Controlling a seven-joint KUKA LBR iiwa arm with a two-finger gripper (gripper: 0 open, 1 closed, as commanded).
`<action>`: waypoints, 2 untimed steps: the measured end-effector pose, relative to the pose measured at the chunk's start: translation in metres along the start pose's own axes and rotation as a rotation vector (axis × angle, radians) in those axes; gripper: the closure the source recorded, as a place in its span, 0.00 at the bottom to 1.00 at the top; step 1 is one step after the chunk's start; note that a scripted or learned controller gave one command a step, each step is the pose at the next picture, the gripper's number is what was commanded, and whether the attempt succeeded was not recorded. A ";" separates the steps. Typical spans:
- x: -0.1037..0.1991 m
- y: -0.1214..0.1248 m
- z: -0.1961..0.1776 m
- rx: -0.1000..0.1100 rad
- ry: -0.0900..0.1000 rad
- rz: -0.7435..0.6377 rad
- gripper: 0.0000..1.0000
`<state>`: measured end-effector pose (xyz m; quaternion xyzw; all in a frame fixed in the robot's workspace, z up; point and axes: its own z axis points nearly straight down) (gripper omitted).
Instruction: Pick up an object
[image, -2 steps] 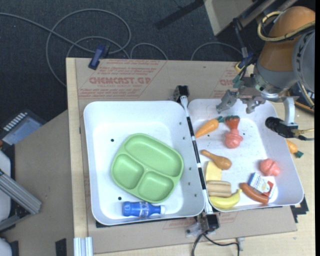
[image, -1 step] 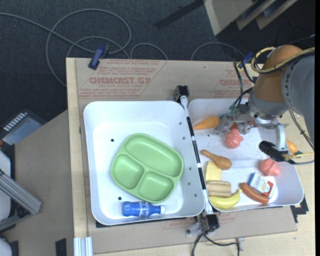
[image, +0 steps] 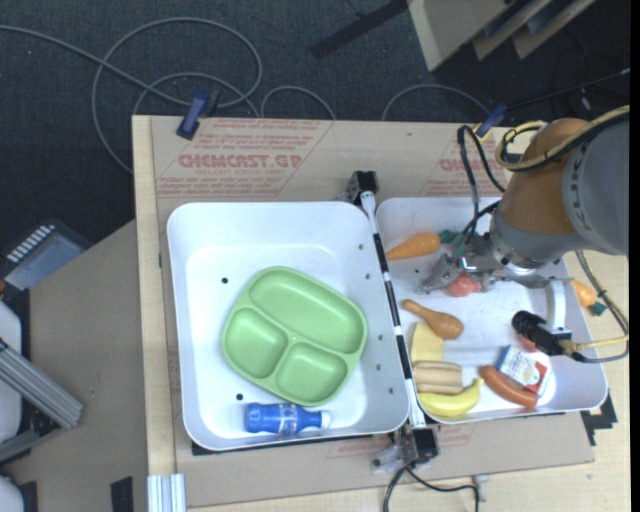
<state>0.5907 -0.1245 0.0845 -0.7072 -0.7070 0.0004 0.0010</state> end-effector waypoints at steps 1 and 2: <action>0.000 0.001 -0.011 -0.003 -0.001 0.001 1.00; 0.077 -0.036 -0.100 -0.003 0.000 -0.002 1.00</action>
